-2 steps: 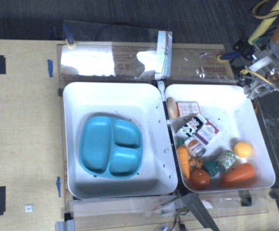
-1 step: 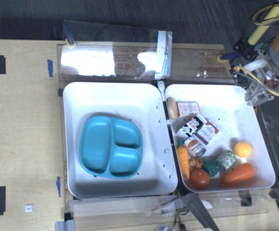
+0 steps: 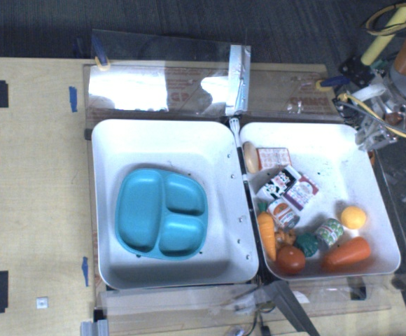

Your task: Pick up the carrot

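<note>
Gripper (image 3: 379,133) sits at the right bin's (image 3: 329,135) far right corner, up by the rim; can't tell its state, too cluttered w/ cables. Carrot (image 3: 346,253) lies well apart toward the near right corner, long axis roughly left-right, beside a tomato (image 3: 290,259).

Carrot (image 3: 346,253) low in right bin (image 3: 381,187), blue plate (image 3: 162,213) in left bin (image 3: 112,159)
</note>
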You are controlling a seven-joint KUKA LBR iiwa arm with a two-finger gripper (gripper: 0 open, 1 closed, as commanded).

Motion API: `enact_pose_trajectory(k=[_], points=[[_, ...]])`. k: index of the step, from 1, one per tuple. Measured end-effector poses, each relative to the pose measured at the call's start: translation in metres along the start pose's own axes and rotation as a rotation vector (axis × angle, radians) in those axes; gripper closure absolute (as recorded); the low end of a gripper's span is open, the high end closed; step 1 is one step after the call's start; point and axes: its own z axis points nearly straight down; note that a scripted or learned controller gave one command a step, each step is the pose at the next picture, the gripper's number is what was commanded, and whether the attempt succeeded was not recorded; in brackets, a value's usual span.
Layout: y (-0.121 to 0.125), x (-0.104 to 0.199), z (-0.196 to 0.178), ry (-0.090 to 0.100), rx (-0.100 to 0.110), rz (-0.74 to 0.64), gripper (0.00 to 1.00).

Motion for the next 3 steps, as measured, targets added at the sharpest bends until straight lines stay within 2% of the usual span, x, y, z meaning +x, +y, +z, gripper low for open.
enact_pose_trajectory(k=[3], points=[[0.000,-0.002,0.003,-0.002,0.001,-0.002,1.00]])
